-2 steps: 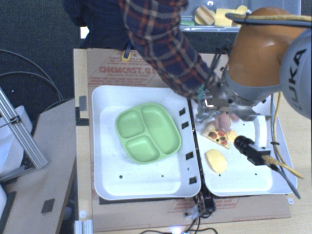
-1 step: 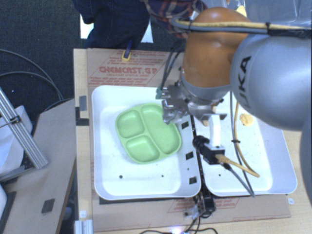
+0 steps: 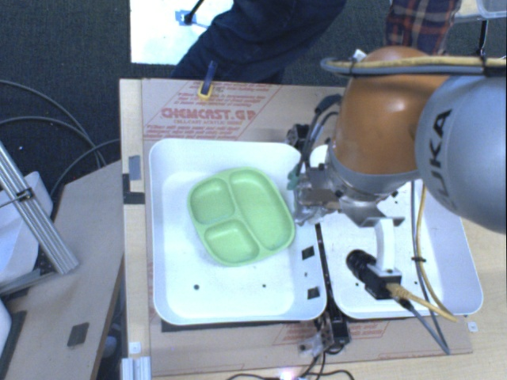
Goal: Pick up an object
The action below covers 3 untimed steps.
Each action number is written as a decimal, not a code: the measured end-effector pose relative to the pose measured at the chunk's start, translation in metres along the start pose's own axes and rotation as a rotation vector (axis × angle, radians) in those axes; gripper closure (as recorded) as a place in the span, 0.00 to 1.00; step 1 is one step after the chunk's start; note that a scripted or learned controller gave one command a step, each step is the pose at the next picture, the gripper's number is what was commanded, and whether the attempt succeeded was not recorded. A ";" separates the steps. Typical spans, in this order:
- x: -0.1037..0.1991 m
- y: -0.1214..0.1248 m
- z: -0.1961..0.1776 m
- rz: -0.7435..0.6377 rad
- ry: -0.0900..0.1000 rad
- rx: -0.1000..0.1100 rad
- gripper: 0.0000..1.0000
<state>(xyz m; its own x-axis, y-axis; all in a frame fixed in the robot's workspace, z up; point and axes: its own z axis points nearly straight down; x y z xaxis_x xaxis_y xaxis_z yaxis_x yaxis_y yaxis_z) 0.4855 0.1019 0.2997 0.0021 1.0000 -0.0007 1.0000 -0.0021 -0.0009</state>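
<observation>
The arm's gripper (image 3: 305, 200), its grip unclear, hung beside a flat green tray (image 3: 240, 214) that could slip free.

A robotics lab or test cell is indicated. A grey KUKA arm (image 3: 428, 133) with an orange band is mounted over a bench (image 3: 135, 125) on which 2 shallow white bins (image 3: 170, 212) are set side by side upon printed brown cardboard (image 3: 207, 111). Loose black cables (image 3: 47, 133) are trailed across dark carpet at the left, an aluminium frame profile (image 3: 32, 212) is seen at the left edge, and a standing person (image 3: 261, 14) is partly visible at the far side.
</observation>
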 end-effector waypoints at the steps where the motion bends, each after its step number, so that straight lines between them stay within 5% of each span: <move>1: 0.002 0.024 -0.245 -0.007 0.006 -0.023 1.00; 2: 0.037 0.097 -0.099 -0.005 -0.001 0.003 1.00; 3: 0.065 0.055 -0.142 -0.010 0.004 -0.005 1.00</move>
<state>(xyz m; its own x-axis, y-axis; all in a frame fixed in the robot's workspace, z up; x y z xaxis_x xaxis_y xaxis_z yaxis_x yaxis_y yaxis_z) 0.5412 0.1671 0.4412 -0.0081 1.0000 0.0033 1.0000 0.0081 0.0041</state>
